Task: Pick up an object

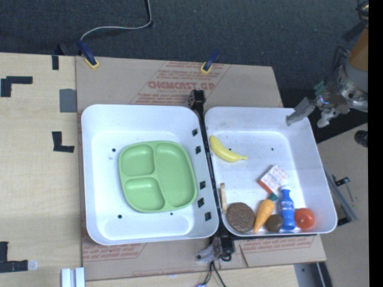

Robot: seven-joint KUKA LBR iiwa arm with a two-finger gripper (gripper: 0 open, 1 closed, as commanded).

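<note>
Banana is the object that seems easiest to take, because it lies alone on the floor of the right bin, in the upper left part of it, well apart from the other things. Its long axis runs at a slant, from the upper left down to the lower right, and the stem end points toward the dividing edge between the two bins. The gripper hangs over the upper right corner of the right bin, so the banana lies to the left of it and a little lower in the view, across the bare floor of the bin. The two fingers stand apart, with nothing between them. I judge that the arm must travel left over the bin and turn the wrist, so that the fingers close across the short width of the banana. A crowded group lies in the lower right corner of the bin: carrot, blue bottle, tomato, brown cookie and small red packet.
</note>
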